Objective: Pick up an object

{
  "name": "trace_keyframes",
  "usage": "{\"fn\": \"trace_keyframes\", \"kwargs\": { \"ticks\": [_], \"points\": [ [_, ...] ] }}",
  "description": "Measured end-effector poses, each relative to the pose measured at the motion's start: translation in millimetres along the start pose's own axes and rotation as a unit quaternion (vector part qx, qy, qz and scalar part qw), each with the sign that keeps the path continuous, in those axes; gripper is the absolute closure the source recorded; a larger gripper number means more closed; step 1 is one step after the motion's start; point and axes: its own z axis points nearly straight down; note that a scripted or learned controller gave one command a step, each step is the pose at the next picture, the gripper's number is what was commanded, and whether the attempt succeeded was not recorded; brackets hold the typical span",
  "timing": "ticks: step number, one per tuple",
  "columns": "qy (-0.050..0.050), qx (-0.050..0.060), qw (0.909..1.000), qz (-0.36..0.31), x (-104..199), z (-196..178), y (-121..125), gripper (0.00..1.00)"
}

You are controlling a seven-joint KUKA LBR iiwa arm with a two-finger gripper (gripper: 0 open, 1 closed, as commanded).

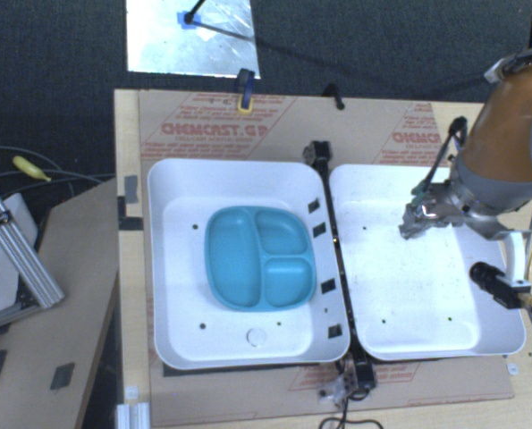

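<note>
Brown board covers the worktop point(248, 128), red print running across its far strip, and dark carpet lies beyond it at the top of the frame. Nearest the camera, at the lower edge, a knot of black cable point(355, 384) sits where the two bins meet. At the lower left a paler wooden surface point(69, 266) adjoins the worktop, with a slanted metal rail point(15, 248) lying across its left part.

On the left stands the left bin point(181, 195), shallow and white, and in its middle lies a blue divided tray point(258, 257) with one long compartment on its left and two smaller ones on its right; it lies flat on the bin floor, well apart from the arm. A small white disc point(256, 336) lies on the bin floor just below the tray, toward the near wall. A row of black clips point(322, 231) runs along the seam between the bins.

Beside it, the right bin point(409, 311) shows bare white floor. Over its upper right part hangs the claw point(419, 219), a metallic grey cluster pointing toward the left; whether its fingers are spread or closed cannot be told, and nothing is visible between them. Behind it the arm point(511, 132) rises at the right edge, its orange band broad above the grey wrist.

Farther off, a yellow-and-blue clamp point(245, 90) grips the worktop's far edge, and a shiny silver sheet point(190, 25) lies on the carpet at the upper left
</note>
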Motion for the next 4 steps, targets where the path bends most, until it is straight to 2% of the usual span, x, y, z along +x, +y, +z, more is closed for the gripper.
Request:
{"fn": "trace_keyframes", "kwargs": {
  "ticks": [1, 2, 3, 4],
  "points": [
    [0.001, 0.012, 0.9999, 0.005, 50, 42, -55, 1.00],
    [0.001, 0.003, 1.0000, 0.003, 129, -62, -48, 1.00],
    [0.000, 0.009, 1.0000, 0.004, 203, -34, -38, 1.00],
    [0.001, 0.007, 1.0000, 0.006, 236, -94, -47, 1.00]
  ]
}}
